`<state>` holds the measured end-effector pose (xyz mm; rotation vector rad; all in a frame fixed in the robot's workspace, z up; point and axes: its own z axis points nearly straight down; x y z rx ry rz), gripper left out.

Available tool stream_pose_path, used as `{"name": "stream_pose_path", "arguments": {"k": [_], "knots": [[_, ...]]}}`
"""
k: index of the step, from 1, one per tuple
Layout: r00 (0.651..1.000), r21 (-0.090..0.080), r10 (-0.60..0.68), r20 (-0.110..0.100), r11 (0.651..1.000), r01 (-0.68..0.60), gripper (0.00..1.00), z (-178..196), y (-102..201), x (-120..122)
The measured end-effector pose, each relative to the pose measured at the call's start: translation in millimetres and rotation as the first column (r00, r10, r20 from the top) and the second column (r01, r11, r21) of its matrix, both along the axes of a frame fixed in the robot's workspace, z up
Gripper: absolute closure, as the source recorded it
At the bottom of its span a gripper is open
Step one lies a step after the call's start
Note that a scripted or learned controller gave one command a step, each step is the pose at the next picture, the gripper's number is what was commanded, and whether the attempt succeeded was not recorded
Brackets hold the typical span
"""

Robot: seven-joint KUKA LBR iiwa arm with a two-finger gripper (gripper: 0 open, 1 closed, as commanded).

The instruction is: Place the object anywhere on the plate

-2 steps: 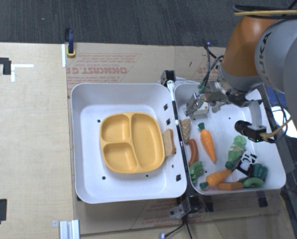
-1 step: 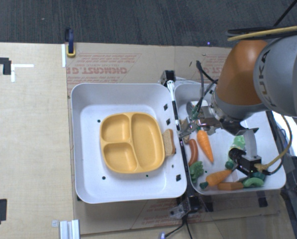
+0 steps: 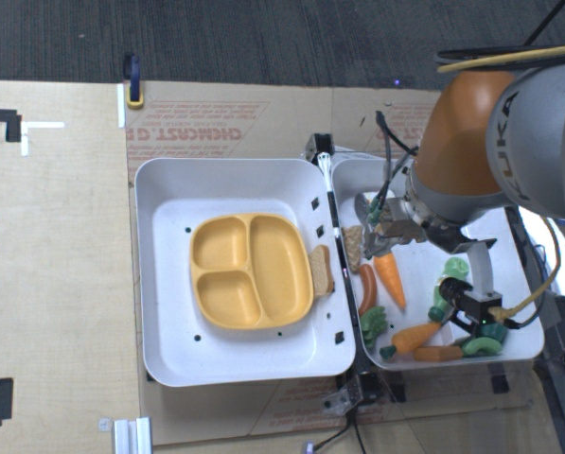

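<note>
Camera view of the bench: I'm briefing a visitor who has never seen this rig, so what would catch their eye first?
First the yellow divided plate, bright in the middle of the left bin. Next the big grey arm with its orange band, reaching in from the right over the right bin. Below it lies a jumble of toy food, with an orange carrot near that bin's left wall, and a slice of bread beside the plate's right edge.
</note>
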<state>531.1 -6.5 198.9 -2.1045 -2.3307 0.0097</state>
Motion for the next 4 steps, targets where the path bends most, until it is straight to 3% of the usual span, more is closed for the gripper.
{"name": "stream_pose_path", "arguments": {"k": [1,2,3,4], "knots": [[1.0,0.0,0.0,0.0,1.0,0.0,0.0,0,0,0],[1.0,-0.002,0.004,0.0,1.0,-0.004,1.0,8,-1,1],[1.0,-0.002,0.004,0.0,1.0,-0.004,0.0,8,-1,1],[0.999,0.002,-0.04,0.0,0.999,0.04,0.0,-9,22,-53]]}}
